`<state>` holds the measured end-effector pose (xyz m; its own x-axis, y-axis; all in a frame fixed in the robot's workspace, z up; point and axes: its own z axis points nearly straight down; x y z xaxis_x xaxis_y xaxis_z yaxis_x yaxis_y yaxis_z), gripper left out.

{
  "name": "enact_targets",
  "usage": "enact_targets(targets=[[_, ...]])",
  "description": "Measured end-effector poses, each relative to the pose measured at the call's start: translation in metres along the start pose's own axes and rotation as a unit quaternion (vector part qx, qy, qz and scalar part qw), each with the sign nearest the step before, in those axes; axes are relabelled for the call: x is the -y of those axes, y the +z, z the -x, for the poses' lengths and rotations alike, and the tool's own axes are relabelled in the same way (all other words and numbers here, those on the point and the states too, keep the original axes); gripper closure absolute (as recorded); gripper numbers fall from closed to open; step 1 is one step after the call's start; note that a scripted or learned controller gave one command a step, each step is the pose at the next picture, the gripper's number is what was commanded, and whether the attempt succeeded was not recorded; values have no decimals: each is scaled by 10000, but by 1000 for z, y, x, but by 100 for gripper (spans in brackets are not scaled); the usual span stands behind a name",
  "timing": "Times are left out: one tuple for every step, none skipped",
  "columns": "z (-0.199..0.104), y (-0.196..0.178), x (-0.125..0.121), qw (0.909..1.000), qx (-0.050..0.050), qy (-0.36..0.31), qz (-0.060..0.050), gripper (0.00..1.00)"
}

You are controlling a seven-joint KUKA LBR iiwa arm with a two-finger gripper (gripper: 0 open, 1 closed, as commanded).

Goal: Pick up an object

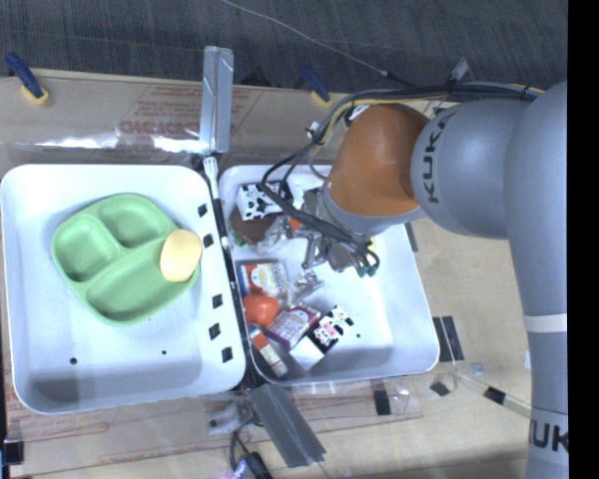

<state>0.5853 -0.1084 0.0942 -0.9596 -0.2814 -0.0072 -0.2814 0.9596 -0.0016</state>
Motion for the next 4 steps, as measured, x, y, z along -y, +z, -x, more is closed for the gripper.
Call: enact_targets(targets=[[-52,0,18,9994,-4,-333,-6,0],[-77,-7,53,9940,126,-1083,-73,0],[-3,-29,96,9832,-12,-1825,0,0],[4,1,105,9776,-16,-2104,5,0]])
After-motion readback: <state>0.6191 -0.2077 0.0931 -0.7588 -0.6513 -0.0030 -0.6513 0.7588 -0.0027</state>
